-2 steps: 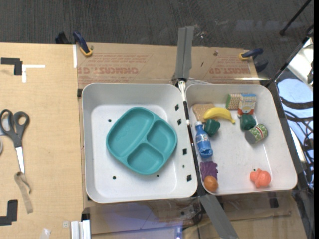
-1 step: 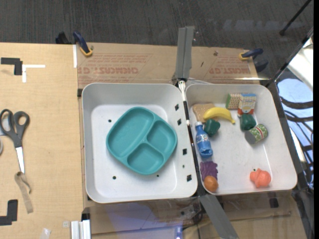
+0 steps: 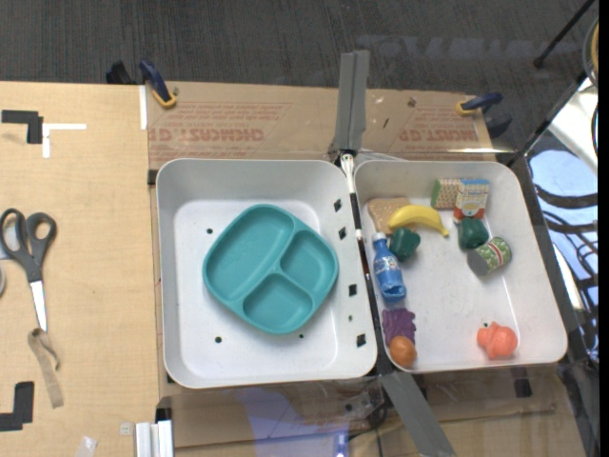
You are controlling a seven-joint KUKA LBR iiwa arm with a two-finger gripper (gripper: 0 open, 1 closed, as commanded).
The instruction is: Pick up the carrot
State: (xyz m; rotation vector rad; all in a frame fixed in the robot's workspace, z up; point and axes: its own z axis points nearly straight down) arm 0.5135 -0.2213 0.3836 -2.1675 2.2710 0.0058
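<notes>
The carrot (image 3: 497, 341) lies near the front right corner of the right bin (image 3: 533, 255), well apart from the banana (image 3: 420, 219); the tool's state cannot be told.

White bins (image 3: 181, 284): smooth glossy plastic. Teal divided plate (image 3: 271, 268): matt plastic. Bench (image 3: 76, 255): raw wood board. Scissors (image 3: 29, 246): black handles, metal blades.
</notes>
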